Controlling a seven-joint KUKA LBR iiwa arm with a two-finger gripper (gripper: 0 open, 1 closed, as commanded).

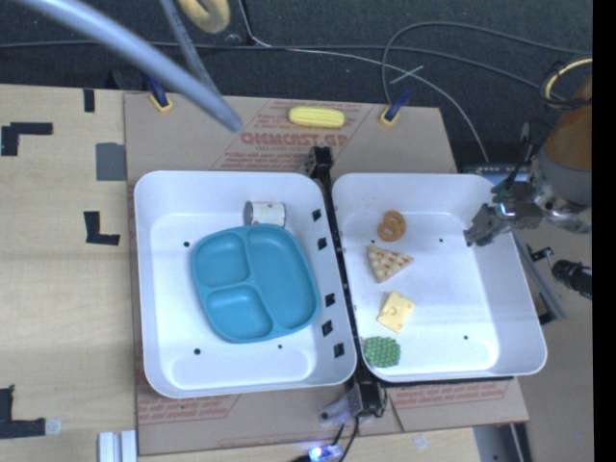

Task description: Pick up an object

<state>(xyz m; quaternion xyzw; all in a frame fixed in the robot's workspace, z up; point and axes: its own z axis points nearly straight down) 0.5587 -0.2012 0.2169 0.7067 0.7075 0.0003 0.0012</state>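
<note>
Pretzel well left of end effector

Red print on the cardboard sheet

The cardboard sheet under the two bins carries red lettering along its far edge, just beyond the left bin; it looks like "CHEMCAST GP", though the letters are blurred and the last ones are uncertain. A smaller red line beneath it is too faint to read. More red print shows along the sheet's near edge, below both bins, and is also illegible.
</note>
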